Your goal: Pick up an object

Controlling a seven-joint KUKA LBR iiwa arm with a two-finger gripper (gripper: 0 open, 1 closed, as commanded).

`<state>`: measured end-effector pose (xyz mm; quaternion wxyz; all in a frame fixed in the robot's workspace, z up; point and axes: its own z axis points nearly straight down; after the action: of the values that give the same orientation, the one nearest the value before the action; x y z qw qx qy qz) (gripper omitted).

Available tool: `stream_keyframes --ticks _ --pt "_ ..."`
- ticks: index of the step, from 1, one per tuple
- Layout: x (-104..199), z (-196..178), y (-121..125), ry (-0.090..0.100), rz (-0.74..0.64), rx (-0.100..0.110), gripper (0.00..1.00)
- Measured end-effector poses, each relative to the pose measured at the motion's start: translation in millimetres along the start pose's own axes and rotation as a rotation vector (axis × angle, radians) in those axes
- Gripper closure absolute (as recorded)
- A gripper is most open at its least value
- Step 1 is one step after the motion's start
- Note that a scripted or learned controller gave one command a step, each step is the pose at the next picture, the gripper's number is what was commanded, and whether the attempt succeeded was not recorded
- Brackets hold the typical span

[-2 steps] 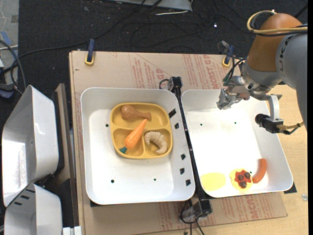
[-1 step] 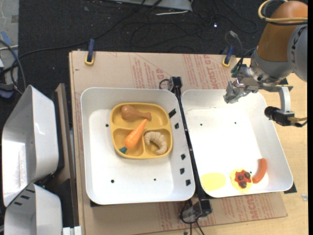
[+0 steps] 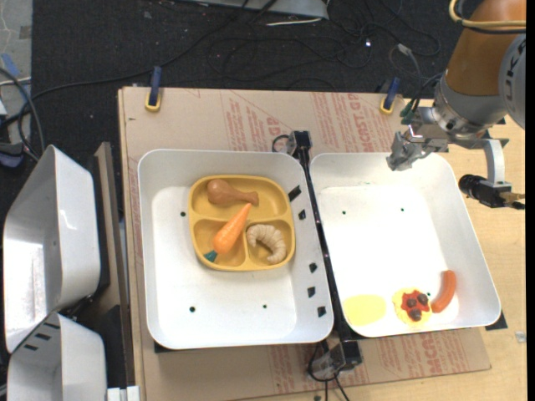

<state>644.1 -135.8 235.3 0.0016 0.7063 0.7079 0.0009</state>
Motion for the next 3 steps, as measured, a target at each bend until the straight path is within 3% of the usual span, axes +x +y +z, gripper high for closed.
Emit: stream_keyframes --ticks 3 --pt "163 11 -28 0.003 -0.006 0.006 1.0"
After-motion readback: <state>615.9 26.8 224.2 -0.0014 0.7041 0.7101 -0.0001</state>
